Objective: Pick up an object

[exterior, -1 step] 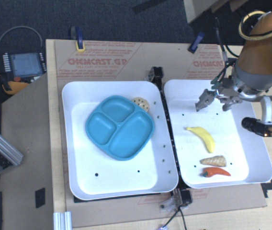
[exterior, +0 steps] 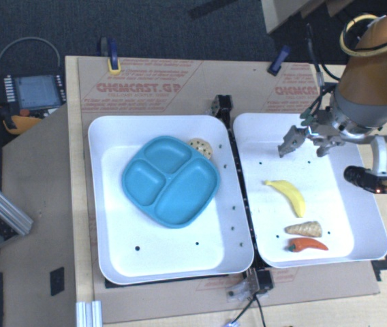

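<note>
With its fingers spread and holding nothing, the gripper (exterior: 306, 143) hovers at the upper right of the frame over the right white bin (exterior: 364, 247), so it should drop squarely across the curved yellow banana (exterior: 287, 193) lying just below, mid-bin.

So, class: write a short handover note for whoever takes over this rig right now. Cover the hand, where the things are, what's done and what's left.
Hand: open, holding nothing, above the far part of the right bin.
Right bin: banana in the middle; beige root and red pepper near the front edge.
Left bin: blue divided plate with a cookie at its far edge.
Done: nothing picked up yet.
Left: lower onto one item, probably the banana as it lies nearest, grip and lift.
</note>
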Action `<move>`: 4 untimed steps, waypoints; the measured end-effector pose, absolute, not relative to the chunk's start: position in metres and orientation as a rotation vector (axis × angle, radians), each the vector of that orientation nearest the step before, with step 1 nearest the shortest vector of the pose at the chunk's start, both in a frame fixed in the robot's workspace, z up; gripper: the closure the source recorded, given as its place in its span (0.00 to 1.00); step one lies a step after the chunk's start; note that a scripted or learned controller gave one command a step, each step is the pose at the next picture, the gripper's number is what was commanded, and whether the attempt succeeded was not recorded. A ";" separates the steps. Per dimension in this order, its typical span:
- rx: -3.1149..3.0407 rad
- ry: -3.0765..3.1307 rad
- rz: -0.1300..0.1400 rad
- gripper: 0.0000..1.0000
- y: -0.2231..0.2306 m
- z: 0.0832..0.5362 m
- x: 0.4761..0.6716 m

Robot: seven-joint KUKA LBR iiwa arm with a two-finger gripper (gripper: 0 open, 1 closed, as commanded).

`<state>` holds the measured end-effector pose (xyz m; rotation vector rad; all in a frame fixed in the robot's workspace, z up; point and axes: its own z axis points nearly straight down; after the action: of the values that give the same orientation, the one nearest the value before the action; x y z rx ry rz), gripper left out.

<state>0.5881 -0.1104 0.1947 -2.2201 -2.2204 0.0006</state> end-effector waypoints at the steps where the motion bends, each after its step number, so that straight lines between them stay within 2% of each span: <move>1: -2.220 -2.220 0.002 0.00 -0.104 0.148 0.595; 2: -2.217 -2.216 0.006 0.00 -0.100 0.104 0.589; 3: -2.219 -2.218 0.004 0.00 -0.099 0.083 0.589; 4: -2.222 -2.220 -0.001 1.00 -0.100 0.095 0.590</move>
<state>0.5897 -0.0995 0.0952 -2.2218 -2.2203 -0.0005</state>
